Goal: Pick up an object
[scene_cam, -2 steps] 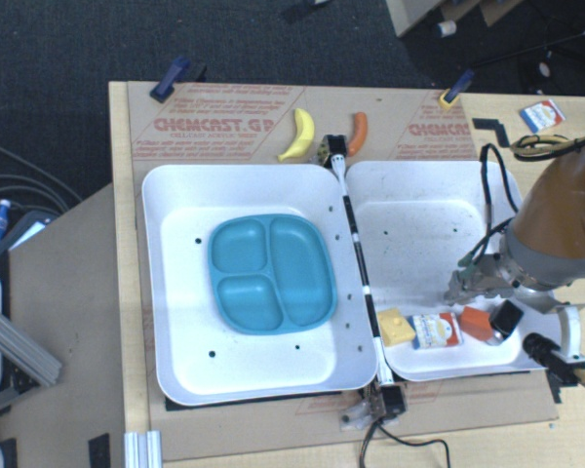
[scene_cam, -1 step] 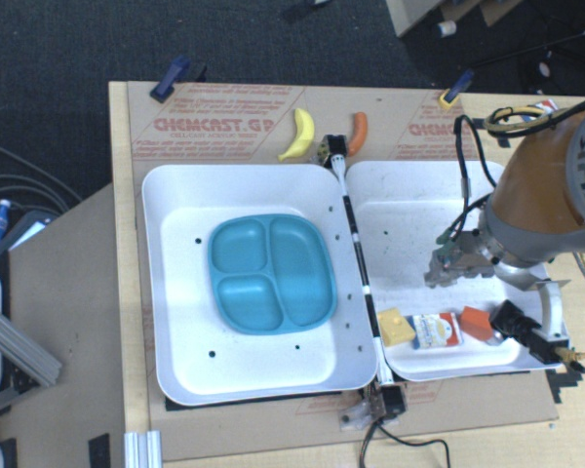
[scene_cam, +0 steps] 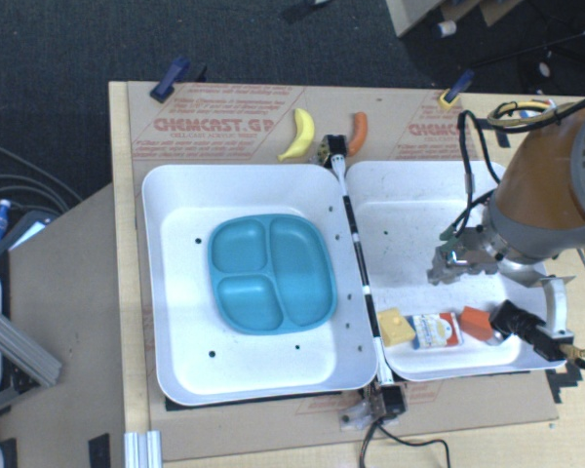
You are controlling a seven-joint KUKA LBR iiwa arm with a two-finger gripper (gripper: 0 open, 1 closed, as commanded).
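Surface (scene_cam: 224, 115): brown board w/ red print, carries 2 white bins side by side.
Left bin (scene_cam: 166, 291): holds 1 blue plate (scene_cam: 272, 272) w/ 3 compartments, lying flat near the bin's middle.
Banana (scene_cam: 298, 135): yellow, on the surface just behind the left bin's far right corner, outside both bins.
Orange item (scene_cam: 357, 132): small, carrot-like, on the surface right of the banana, also outside the bins.
Right bin (scene_cam: 400, 213): 3 small things in a row along its near edge.
Yellow block (scene_cam: 395, 328): cheese-like wedge, near-left corner of right bin, close to the divider.
White packet (scene_cam: 436, 331): red & blue print, just beside the yellow block, on its right.
Orange block (scene_cam: 476, 323): right of the packet, close to it.
Tool (scene_cam: 460, 261): over the right bin's middle, behind the row of 3 things, apart from them; nothing visible in its grip; can't tell how far open it is.
Arm (scene_cam: 546, 188): grey w/ orange band, comes in from the right over the right bin.
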